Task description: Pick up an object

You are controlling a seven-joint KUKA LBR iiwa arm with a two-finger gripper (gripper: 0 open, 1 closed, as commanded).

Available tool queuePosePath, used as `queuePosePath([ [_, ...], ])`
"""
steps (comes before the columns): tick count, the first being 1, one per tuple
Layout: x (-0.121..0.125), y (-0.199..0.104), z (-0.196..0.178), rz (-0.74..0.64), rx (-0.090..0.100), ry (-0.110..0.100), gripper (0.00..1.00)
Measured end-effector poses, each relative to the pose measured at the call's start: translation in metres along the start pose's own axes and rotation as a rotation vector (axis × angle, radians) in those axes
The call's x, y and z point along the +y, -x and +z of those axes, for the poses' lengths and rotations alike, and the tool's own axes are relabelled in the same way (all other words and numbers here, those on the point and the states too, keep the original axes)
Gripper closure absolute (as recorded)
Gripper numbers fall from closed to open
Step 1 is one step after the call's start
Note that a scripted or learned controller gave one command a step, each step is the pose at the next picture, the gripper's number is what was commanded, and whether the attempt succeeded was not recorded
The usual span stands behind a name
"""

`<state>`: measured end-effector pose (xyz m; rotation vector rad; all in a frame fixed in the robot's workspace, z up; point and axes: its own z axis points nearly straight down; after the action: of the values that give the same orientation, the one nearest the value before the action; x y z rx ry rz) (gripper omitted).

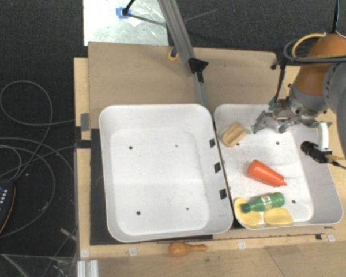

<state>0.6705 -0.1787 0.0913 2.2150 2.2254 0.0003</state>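
Green plastic bottle point(264, 202) with yellow label — writing unreadable — lies near the right white bin's point(326, 203) front. Grey arm's point(334, 79) gripper point(275, 122) hovers over the far end, fingers apparently spread, holding nothing.

The tool point(271, 122) hangs over the right bin point(323, 212) — tan block point(233, 134), orange carrot point(265, 173), green bottle point(264, 202) inside.

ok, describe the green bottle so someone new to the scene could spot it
Look in the right-hand bin, at its near edge. The green bottle lies on its side there, resting across two pale yellow pieces. It is the only green item; the orange cone sits just behind it.
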Motion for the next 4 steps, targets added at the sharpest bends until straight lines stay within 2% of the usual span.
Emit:
queuePosePath([
  [1,0.002,0.0,-0.013,-0.003,-0.002,0.004,1.0],
  [2,0.006,-0.009,-0.064,-0.003,0.0,0.007,1.0],
  [4,0.015,-0.005,-0.195,-0.003,-0.002,0.01,1.0],
])
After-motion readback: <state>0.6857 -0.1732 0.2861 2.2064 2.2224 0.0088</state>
